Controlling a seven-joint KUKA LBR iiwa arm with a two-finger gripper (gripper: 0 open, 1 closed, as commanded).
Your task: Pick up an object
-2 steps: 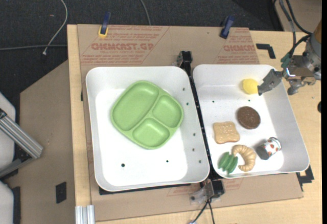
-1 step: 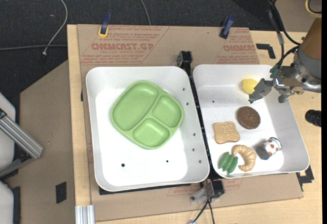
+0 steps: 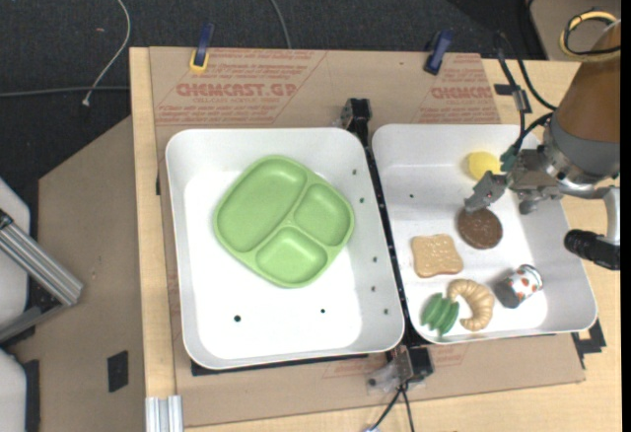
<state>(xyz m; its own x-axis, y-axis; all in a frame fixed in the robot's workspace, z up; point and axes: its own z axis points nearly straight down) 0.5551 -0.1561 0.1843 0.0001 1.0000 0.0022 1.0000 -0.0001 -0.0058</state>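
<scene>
The right bin [image 3: 562, 317] holds several toy foods: a yellow lemon [image 3: 482, 164], a round brown cookie [image 3: 480, 229], a slice of toast [image 3: 436, 255], a tan croissant [image 3: 473, 303], a green vegetable piece [image 3: 437, 313] and a small grey, white and red object [image 3: 519, 286]. My gripper [image 3: 506, 195] hangs over the upper part of this bin, just above the cookie and right of the lemon. It is open, its two grey fingers [image 3: 485, 191] spread apart with nothing between them.
The left bin [image 3: 197, 312] carries a green divided plate [image 3: 284, 221]. A black divider [image 3: 380, 223] runs between the bins. The arm's grey and orange body [image 3: 592, 114] looms over the right bin's far right corner. A black cable [image 3: 513, 90] trails down beside it.
</scene>
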